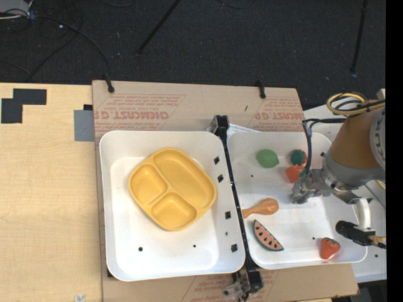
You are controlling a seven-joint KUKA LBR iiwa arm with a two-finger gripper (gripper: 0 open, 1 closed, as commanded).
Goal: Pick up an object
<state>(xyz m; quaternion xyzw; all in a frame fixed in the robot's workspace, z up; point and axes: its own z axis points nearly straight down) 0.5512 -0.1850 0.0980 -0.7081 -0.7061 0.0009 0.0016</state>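
Nearest the camera, along the front of the right shallow white plastic bin, lie a red strawberry-shaped toy near the front right corner and a red-and-green watermelon-slice toy toward the front left. Just behind the slice rests a tan, drumstick-shaped toy, its narrow end pointing at the black divider between the bins. The left shallow white plastic bin carries a yellow plastic tray with three compartments, set at an angle near its middle.

Mid-depth on the right, the end effector hangs low over the right bin floor, beneath the grey arm with its orange band — whether its fingers are open or closed cannot be told. A small red-orange toy lies just beside it, on the far-left side; nothing is visibly between the fingers.

Farther back sit a dark green-and-orange round toy and a green rounded toy — both near the rear wall. Behind the bins lies a brown printed cardboard sheet, on the pale wooden desk.
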